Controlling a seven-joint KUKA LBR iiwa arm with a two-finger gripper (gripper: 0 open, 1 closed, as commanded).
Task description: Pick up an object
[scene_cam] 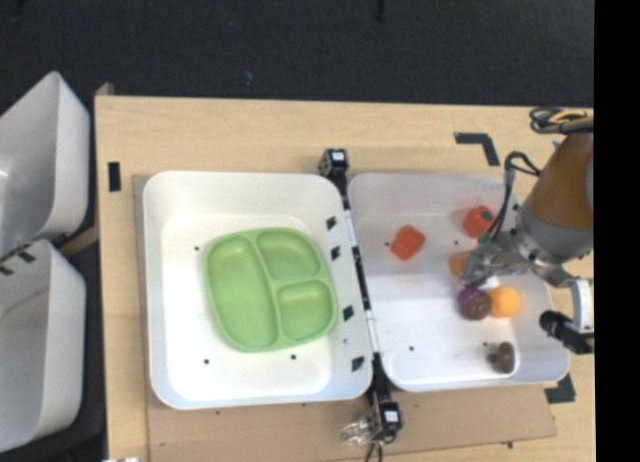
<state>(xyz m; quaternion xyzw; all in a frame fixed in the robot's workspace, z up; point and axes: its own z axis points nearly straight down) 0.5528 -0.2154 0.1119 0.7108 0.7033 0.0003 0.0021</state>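
The right bin (430, 350) holds several small objects: an orange-red piece (407, 242) near its middle, a red one (478, 219) at the far right, a purple one (473, 302), an orange ball (506, 301) and a brown one (501, 356) near the front. My gripper (478, 270) hangs low over the right side of this bin, just above the purple object and beside a small orange piece (458, 263). The arm's wrist covers its fingers.
The left bin (180, 360) holds a green divided plate (271, 288). A ridge with black clips (352, 280) separates the two bins. White containers (35, 250) stand off the bench at the left. Cables lie at the far right edge (560, 120).
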